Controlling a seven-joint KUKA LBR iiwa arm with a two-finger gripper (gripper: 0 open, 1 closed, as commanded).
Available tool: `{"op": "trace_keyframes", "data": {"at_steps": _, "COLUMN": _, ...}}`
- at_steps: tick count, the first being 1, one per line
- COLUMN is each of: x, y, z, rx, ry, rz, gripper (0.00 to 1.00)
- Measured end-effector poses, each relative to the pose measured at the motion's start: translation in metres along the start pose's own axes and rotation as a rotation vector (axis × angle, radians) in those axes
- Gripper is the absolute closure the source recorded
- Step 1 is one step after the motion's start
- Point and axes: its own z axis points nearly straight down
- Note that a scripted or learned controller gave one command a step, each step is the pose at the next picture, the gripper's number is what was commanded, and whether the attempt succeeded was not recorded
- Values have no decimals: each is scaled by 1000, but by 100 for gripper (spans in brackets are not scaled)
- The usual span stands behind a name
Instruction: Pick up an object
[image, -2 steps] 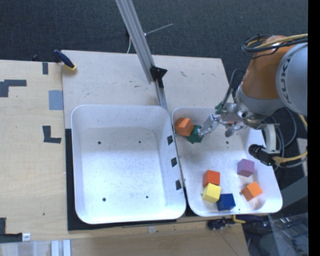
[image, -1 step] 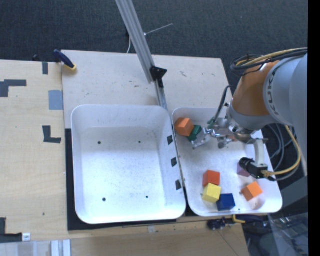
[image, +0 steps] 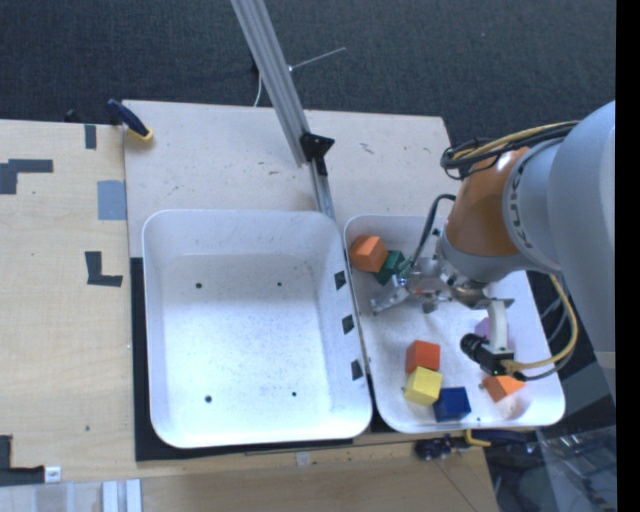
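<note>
**A:** Where are you, and what lies under you?

**B:** I reach in from the right of the frame; my grey arm (image: 560, 200) with its orange band fills the upper right, and my gripper (image: 415, 285) hangs low in the upper half of the right bin (image: 545, 400); whether my jaws stand open or closed I cannot tell, since the wrist hides most of them and what shows is blurred metal.

**A:** And the things to pick?

**B:** All in the right bin; an orange block (image: 367, 253) sits in its upper left corner with a green piece (image: 393, 265) touching it, both just beside my gripper; lower down, an orange cube (image: 423, 355) rests against a yellow cube (image: 423, 385), and a blue block (image: 452, 403) lies just beside the yellow one; a small orange piece (image: 502, 386) lies toward the lower right.

**A:** The surface?

**B:** A pale wooden bench (image: 60, 300) with grey tape marks on the left; a lighter board (image: 220, 165) lies under the bins; the left bin (image: 160, 330) is white, speckled, with dark dots on its floor; a metal rail (image: 280, 85) slants down from the top centre to the gap between the bins; dark carpet (image: 450, 50) runs along the top of the frame.
</note>
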Motion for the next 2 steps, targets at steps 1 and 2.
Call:
{"op": "trace_keyframes", "data": {"at_steps": 1, "x": 1, "y": 1, "z": -13, "rx": -4, "ry": 1, "rz": -1, "gripper": 100}}
{"op": "trace_keyframes", "data": {"at_steps": 2, "x": 9, "y": 1, "z": -73, "rx": -12, "ry": 0, "rz": -1, "gripper": 100}}
